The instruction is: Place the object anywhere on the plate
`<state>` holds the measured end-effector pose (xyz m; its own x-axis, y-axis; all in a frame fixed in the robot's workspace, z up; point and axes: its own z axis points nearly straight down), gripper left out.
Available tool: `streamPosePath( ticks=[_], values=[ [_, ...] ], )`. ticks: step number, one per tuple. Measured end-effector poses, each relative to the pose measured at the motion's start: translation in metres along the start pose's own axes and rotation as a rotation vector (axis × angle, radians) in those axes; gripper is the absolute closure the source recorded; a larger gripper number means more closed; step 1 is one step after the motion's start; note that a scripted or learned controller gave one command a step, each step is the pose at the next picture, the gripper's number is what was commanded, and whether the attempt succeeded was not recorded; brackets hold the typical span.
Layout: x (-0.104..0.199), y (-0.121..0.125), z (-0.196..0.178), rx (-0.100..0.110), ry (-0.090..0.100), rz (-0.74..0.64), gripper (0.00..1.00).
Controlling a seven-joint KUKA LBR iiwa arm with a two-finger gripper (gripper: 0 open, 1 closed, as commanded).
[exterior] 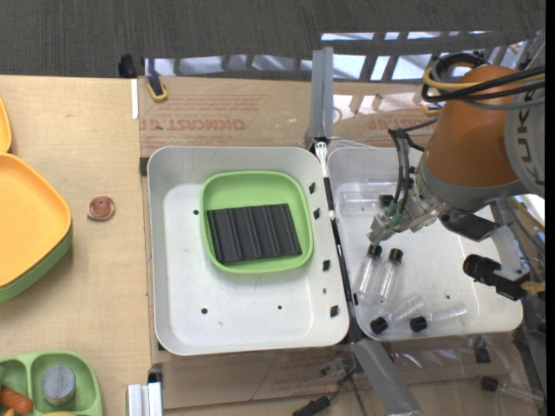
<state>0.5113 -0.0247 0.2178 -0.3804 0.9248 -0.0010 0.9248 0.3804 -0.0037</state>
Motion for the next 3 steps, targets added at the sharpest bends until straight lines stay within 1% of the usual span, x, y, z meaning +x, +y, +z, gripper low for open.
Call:
streamPosePath(
  ticks=[1, 2, 3],
  values=[
    [0.005, 0.01, 0.027, 0.0, 0.002, -0.096, 1.0],
    [0.027, 0.033, 0.027, -0.003, 0.0, -0.185, 1.0],
    [0.027, 0.033, 0.027, -0.003, 0.0, -0.185, 0.0]
  ],
)
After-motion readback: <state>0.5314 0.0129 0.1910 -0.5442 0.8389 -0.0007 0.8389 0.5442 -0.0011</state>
